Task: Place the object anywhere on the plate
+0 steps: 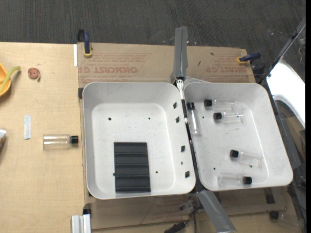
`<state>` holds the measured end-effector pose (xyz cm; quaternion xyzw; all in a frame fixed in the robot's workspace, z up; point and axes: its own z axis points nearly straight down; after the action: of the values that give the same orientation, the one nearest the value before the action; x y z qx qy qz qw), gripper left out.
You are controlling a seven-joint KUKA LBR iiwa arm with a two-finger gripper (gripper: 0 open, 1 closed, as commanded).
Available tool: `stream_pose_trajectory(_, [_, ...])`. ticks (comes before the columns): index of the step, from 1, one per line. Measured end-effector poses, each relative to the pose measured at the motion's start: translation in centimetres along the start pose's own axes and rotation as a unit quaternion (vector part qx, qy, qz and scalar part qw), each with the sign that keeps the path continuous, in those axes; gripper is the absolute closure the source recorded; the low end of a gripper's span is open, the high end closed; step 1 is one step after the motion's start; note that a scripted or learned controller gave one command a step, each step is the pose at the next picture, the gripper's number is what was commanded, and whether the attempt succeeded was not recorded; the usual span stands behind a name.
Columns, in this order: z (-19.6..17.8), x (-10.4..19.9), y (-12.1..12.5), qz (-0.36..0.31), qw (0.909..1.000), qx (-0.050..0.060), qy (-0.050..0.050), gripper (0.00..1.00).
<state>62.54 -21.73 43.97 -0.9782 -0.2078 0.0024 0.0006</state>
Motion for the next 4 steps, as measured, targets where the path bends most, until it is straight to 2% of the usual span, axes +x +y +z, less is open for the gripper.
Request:
stream_pose_trajectory(1, [-0.1,4.0,-4.6,0.11,0.994,0.0,0.001,0.0])
stream_pose_trajectory(2, [0.0,0.6,0.9,0.108,0.9941,0.0,0.0,0.0])
stream_pose_trajectory(3, [0.0,3.2,-0.3,0.107,0.9942,0.0,0.0,0.0])
stream_pose_trajectory(4, [0.0,2.4,1.6,0.109,0.9941,0.0,0.0,0.0])
